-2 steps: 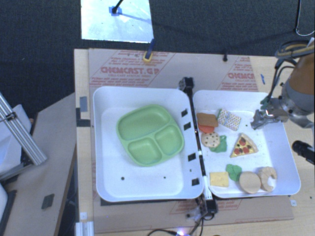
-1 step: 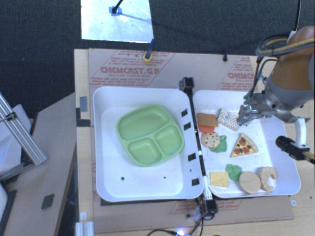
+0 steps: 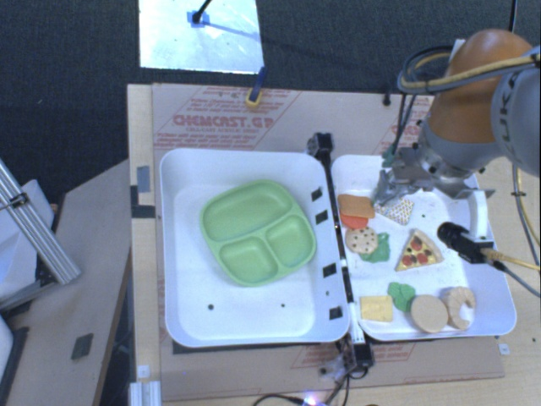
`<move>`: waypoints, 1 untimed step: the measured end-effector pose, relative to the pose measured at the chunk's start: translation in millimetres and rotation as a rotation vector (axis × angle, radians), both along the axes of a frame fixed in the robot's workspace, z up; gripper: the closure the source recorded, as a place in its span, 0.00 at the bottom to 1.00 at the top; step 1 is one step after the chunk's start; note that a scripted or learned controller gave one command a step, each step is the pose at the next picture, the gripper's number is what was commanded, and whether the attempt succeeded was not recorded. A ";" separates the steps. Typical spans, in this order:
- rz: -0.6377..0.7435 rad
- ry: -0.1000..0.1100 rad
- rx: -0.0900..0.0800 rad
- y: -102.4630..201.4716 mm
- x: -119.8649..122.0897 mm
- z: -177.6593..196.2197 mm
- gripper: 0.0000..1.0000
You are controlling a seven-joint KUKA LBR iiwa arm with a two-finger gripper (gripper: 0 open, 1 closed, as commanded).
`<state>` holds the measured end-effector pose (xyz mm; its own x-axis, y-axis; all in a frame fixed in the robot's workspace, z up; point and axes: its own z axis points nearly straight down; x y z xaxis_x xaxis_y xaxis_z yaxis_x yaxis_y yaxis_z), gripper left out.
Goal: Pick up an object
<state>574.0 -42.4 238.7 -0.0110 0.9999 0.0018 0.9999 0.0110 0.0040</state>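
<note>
Fingers' state I cannot tell; the gripper (image 3: 390,191) hovers over the right white bin (image 3: 499,311), just beside the orange cheese-like slice (image 3: 356,205). Crowded toy foods could cause a mis-grab.

Two bins side by side on my bench, the arm (image 3: 482,100) reaching in over the right one.

I see the left bin (image 3: 182,227) holding one divided tray (image 3: 258,231). In the right bin (image 3: 499,311) the gripper (image 3: 390,184) sits at the far end, near the waffle piece (image 3: 399,211) — the toast slice (image 3: 356,205) lies left of that. Nearer me lie the cookie (image 3: 362,241) and pizza slice (image 3: 419,251); nearest, left to right — cracker (image 3: 377,309), round bread (image 3: 429,313), bagel piece (image 3: 462,305).
</note>
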 end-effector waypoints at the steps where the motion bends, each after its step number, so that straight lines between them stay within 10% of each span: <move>1: -0.002 0.001 -0.001 41.1 20.9 -12.0 1.00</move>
